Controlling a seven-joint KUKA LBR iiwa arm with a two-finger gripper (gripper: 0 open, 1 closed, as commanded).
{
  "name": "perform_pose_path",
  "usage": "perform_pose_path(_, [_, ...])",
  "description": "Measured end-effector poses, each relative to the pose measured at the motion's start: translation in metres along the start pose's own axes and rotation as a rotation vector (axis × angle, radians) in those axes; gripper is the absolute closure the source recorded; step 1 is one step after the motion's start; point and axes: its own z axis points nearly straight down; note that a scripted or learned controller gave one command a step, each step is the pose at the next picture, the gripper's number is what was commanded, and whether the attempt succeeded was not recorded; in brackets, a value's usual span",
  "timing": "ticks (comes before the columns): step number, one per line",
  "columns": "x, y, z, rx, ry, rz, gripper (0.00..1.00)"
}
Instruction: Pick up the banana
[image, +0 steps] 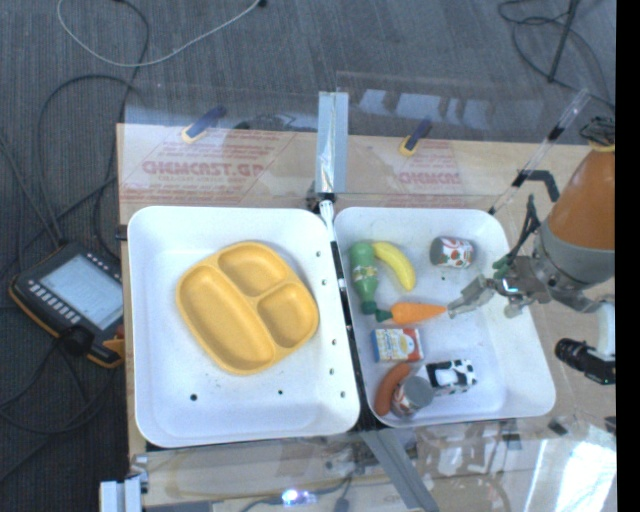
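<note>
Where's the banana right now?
In the right bin, near its upper-left corner: the banana lies beside the green bottle, above the carrot.

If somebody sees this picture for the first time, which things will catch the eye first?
First the big yellow divided plate, alone in the left bin. Then the right bin, crowded with small things: the banana lies near its top beside a green bottle. The arm's hand reaches in from the right, near the carrot.

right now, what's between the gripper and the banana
In the camera view, bare white bin floor; the carrot lies just below the line from gripper to banana.
</note>
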Motion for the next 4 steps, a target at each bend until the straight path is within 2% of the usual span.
perform_pose_path(1, [-0.021, 0.021, 0.075, 0.001, -0.002, 0.013, 0.0])
perform_pose_path(2, [-0.02, 0.02, 0.069, 0.005, 0.0, 0.011, 1.0])
perform_pose_path(3, [-0.018, 0.019, 0.062, 0.011, 0.002, 0.009, 1.0])
perform_pose_path(4, [-0.018, 0.019, 0.062, 0.011, 0.002, 0.009, 0.0])
